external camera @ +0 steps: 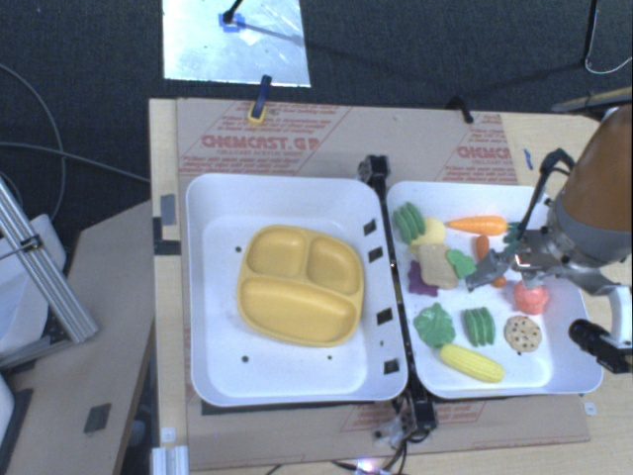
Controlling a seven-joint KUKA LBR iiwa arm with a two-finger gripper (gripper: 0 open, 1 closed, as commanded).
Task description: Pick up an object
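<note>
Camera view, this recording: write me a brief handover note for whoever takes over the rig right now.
Gripper: low over the right bin, beside the green toy; nothing seen between its fingers.
Things: toy foods lie in the right bin, among them carrot, corn cob, cookie and pink piece. The yellow divided plate sits in the left bin.
Done: no pick visible.
Left: grasp one object and lift it.

Bright, even overhead light; soft focus
</note>
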